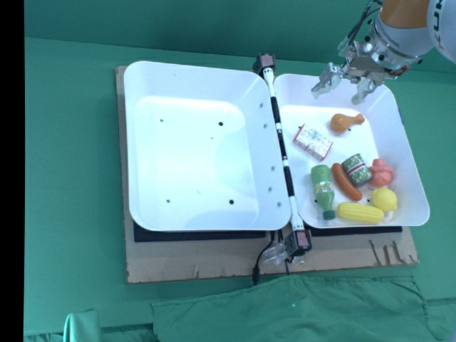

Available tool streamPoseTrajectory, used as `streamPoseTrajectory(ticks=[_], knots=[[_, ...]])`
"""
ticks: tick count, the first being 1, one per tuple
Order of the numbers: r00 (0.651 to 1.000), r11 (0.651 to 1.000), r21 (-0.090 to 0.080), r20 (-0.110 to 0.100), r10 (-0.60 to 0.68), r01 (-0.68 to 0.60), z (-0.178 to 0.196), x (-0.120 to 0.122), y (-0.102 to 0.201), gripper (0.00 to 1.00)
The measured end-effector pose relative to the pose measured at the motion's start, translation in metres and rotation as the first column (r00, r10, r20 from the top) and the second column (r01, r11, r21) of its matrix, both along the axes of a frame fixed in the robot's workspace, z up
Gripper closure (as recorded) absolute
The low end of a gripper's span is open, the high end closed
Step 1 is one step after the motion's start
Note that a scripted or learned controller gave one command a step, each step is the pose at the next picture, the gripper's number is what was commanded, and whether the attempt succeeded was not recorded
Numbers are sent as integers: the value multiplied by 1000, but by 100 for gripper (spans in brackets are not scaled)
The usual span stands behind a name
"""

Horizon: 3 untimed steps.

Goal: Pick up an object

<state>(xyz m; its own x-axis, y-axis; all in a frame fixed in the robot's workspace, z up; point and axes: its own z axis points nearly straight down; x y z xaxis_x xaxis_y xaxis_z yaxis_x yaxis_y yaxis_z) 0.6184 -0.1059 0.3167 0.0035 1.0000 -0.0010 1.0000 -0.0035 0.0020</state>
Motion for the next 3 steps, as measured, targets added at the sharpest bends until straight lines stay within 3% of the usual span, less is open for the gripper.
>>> streamPoseTrajectory(ticks=[1,3], knots=[[1000,1000,0,0,0,0,0,0,0,0],[1000,1000,-1,-4,-1,1,-82,6,-6,0]])
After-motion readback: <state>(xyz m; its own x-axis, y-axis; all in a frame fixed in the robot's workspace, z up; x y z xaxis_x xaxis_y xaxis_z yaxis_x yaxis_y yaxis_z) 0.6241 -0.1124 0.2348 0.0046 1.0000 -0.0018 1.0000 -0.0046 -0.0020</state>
